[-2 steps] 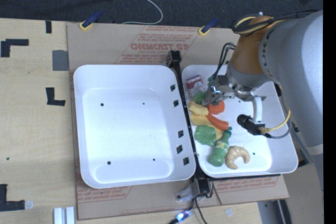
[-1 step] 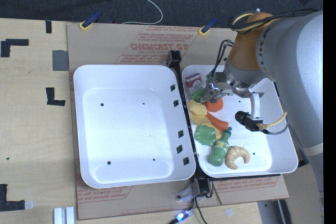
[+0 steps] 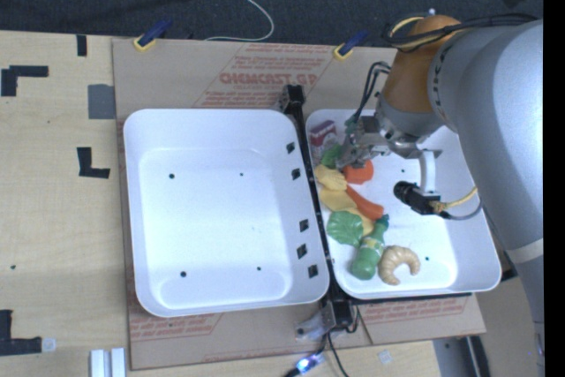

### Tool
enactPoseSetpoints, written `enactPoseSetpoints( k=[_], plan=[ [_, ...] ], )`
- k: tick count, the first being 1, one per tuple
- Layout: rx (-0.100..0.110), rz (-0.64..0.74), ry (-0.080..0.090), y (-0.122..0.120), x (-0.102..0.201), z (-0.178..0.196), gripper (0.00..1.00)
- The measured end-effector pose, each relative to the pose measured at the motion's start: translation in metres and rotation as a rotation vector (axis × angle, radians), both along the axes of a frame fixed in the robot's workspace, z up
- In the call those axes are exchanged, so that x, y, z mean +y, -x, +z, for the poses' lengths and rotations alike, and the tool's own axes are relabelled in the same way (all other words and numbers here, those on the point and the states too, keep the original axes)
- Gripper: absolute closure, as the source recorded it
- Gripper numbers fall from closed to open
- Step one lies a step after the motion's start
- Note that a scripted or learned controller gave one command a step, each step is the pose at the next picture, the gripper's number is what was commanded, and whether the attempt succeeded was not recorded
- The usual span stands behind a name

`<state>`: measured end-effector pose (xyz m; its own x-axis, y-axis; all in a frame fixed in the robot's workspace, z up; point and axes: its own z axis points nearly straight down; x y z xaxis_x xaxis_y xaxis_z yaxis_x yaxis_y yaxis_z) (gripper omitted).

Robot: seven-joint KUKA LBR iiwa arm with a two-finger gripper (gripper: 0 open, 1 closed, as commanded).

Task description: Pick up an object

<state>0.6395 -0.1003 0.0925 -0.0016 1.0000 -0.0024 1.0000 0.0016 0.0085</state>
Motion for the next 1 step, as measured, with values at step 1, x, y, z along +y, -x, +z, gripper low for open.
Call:
enactPoseSetpoints(
  k=[1],
  plan=[
    [0.000,0.001,-0.001,-0.0052,-0.0002,-0.0001,1.00]
  ],
)
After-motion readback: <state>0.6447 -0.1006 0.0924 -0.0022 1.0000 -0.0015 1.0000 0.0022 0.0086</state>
